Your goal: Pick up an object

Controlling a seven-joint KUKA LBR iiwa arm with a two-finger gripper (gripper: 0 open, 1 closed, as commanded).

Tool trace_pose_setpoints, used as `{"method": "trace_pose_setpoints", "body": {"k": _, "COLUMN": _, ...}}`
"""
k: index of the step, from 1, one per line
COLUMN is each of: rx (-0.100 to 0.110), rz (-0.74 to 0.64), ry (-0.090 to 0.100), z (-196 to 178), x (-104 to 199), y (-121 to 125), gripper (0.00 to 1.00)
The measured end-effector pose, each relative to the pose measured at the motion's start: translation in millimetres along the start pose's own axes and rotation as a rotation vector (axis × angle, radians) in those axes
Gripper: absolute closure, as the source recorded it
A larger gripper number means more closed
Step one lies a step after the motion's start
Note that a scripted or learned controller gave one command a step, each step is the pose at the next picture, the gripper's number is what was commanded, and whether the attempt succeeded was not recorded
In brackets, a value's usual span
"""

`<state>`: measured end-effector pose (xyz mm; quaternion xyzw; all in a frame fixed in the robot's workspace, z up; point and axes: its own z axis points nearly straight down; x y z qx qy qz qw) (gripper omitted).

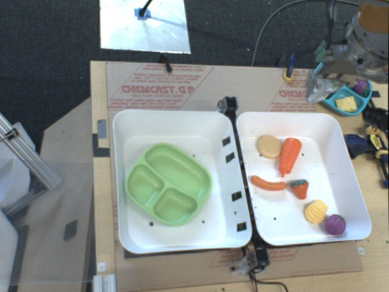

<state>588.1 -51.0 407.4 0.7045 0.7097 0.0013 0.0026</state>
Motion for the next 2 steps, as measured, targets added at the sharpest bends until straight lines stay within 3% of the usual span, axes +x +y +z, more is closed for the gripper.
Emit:
{"method": "trace_pose_setpoints", "body": {"k": 1, "rx": -0.014, "rz": 0.002, "ry": 0.000, "z": -137, "x": 4, "y": 0, "gripper": 1.00}}
{"method": "trace_pose_setpoints", "body": {"k": 2, "rx": 0.003, "rz": 0.009, "ry": -0.001, "z": -64, "x": -52, "y": 54, "gripper": 1.00}}
